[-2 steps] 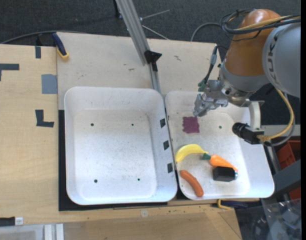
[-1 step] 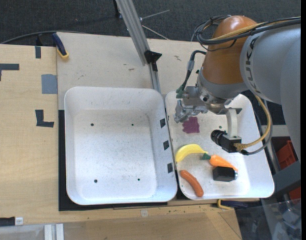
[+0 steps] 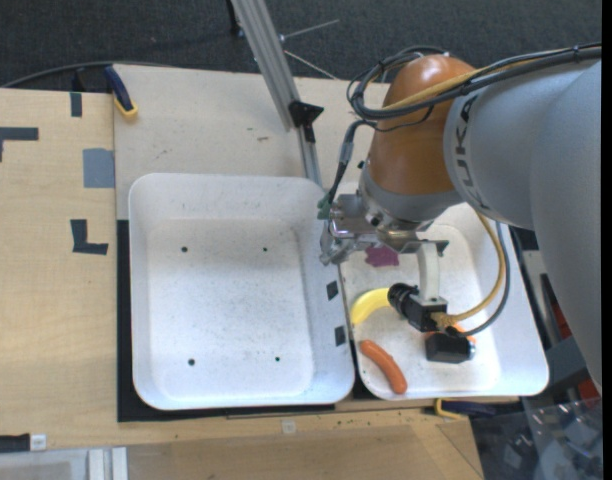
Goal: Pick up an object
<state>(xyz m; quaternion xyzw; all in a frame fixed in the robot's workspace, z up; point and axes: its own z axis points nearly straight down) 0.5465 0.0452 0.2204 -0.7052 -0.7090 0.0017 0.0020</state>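
The gripper [image 3: 361, 240] hangs by the left edge of the right bin [image 3: 526, 368]. I cannot tell if it is spread or pressed together. A purple thing [image 3: 383, 257] lies just beside it, toward the bin's middle. A banana [image 3: 369, 306] lies nearer the front edge.

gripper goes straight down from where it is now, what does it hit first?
Probably no object. The gripper points down at the left edge of the right bin, so it would likely meet the wall or floor there. The purple thing lies just beside that line. Depth is unclear.
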